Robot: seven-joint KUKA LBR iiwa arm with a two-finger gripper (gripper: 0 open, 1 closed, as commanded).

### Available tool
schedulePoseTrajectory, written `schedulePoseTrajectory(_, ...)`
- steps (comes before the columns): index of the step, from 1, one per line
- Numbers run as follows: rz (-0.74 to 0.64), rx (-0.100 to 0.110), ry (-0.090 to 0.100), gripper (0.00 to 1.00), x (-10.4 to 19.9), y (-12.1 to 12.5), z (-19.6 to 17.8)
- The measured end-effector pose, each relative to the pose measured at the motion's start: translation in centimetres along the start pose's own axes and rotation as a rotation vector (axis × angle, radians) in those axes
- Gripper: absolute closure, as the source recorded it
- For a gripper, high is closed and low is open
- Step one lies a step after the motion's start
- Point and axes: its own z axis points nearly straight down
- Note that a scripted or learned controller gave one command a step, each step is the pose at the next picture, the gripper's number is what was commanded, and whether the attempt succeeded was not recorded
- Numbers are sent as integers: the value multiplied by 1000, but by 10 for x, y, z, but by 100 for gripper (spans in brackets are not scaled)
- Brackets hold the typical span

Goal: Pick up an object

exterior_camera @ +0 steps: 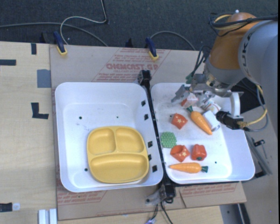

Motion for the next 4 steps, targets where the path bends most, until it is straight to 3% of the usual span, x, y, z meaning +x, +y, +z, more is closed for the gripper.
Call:
schedulePoseTrajectory(1,0,-5,-1,0,-11,11,105)
schedulePoseTrajectory(2,-1,-5,-3,100,-11,11,96)
schedulePoseTrajectory(3,-1,-5,-3,0,-12,11,96)
schedulePoseTrajectory(4,1,-5,-2,0,-1,-49,105)
